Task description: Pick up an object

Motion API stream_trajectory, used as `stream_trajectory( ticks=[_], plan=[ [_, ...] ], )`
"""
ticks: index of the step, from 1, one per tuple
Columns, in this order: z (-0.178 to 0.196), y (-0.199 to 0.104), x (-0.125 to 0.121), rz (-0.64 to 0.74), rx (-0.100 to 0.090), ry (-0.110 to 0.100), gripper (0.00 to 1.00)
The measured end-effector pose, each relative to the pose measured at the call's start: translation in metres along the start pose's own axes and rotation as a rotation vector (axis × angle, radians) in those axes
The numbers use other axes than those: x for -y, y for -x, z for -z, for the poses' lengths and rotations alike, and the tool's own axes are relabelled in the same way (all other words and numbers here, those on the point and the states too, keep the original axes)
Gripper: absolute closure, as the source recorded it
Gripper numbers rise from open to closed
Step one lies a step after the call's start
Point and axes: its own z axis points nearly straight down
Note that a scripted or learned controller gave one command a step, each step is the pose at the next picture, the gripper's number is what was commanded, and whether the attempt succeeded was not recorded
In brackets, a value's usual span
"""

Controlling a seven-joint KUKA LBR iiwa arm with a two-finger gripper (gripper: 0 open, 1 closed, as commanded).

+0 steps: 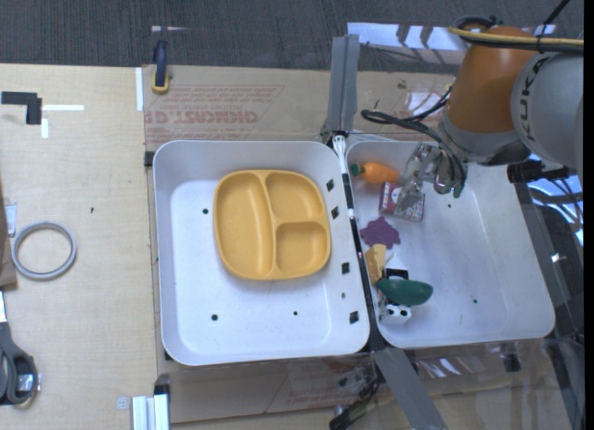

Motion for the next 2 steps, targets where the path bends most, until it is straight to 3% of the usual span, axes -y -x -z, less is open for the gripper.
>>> stream_trajectory(
  ticks=[1,2],
  plan=[
    [0.151,-0.043,-0.039,-0.098,-0.006,0.001,1.0],
    [0.093,-0.043,-0.027,-0.296,-0.009,-0.001,1.0]
  ],
)
